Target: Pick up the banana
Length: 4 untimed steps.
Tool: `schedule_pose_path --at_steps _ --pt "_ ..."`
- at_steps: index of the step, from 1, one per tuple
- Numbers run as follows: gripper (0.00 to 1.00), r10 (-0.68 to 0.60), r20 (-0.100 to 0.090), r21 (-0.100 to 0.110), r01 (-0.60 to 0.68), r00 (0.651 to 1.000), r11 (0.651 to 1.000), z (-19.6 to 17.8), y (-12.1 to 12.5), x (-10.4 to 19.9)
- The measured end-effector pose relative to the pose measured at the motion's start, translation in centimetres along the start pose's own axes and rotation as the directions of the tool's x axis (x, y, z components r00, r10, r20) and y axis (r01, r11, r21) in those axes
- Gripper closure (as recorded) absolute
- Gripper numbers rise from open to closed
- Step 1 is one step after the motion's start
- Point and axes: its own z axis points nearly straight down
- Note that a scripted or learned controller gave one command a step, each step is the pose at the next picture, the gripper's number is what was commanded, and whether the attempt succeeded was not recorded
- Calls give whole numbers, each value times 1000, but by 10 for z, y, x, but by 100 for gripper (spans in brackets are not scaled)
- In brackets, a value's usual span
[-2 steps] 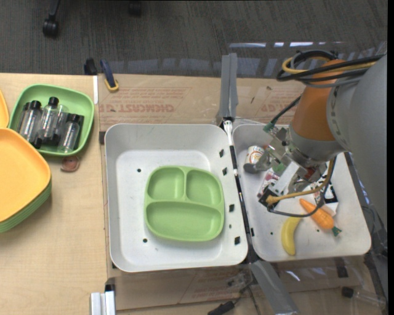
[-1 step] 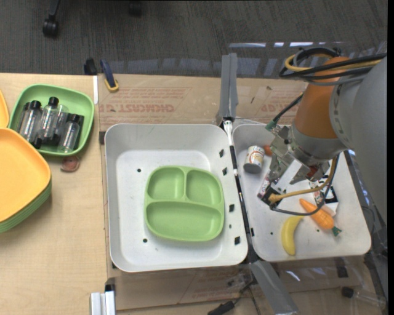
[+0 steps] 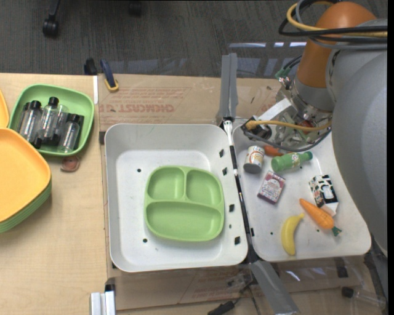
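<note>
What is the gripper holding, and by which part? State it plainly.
It cannot be told: the gripper sits hidden behind cables at the right bin's far end. The banana lies apart from it, untouched, near the front edge.

Your arm [image 3: 363,111] has a broad, smooth grey casing. An orange band [image 3: 329,43] rings it above the wrist. Yellow and black cables [image 3: 308,18] loop there.

We see two white bins side by side. The left bin [image 3: 123,184] holds a green divided plate [image 3: 184,203]. In the right bin [image 3: 354,237], a banana [image 3: 290,234] lies beside a carrot [image 3: 319,215], with the grey arm [image 3: 363,92] above them.
</note>
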Motion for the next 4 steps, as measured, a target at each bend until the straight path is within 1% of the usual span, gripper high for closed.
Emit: schedule_pose_path --at_steps 1,2,3,4 --pt "100 -175 2 2 175 985 985 69 20 38" --pt "0 -175 2 2 175 985 985 69 20 38" --pt "0 55 1 2 -55 998 998 69 2 -1" --pt "0 177 2 2 -177 984 984 69 3 -20"
